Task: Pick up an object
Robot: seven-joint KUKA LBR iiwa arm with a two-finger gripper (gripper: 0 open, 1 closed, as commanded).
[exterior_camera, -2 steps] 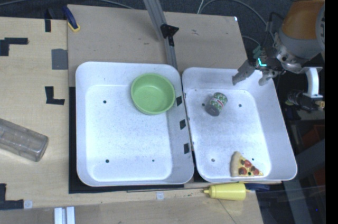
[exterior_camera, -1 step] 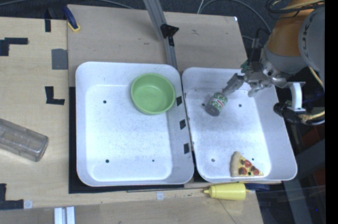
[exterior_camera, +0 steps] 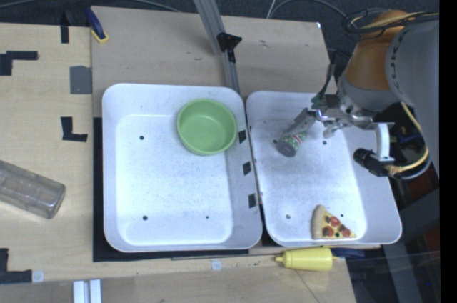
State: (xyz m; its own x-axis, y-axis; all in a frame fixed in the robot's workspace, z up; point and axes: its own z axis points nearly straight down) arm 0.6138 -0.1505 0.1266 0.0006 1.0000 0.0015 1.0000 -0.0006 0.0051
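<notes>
Can (exterior_camera: pixel 291 138) lay tilted in the right bin (exterior_camera: pixel 371 223), its top at the gripper (exterior_camera: pixel 319 117); grip unclear, so lifting needed confirmation.

The arm (exterior_camera: pixel 400 66) runs off the right edge. The gripper (exterior_camera: pixel 321 117) hides the can's (exterior_camera: pixel 293 138) upper end; its label is too small to read.

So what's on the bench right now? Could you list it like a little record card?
left bin: green bowl near its far right corner
right bin: grey can lying tilted, pizza slice toy near the front edge
gripper: over the right bin, at the can's upper end
outside the bins: yellow bottle on the bench below the right bin; clear container at far left
</notes>
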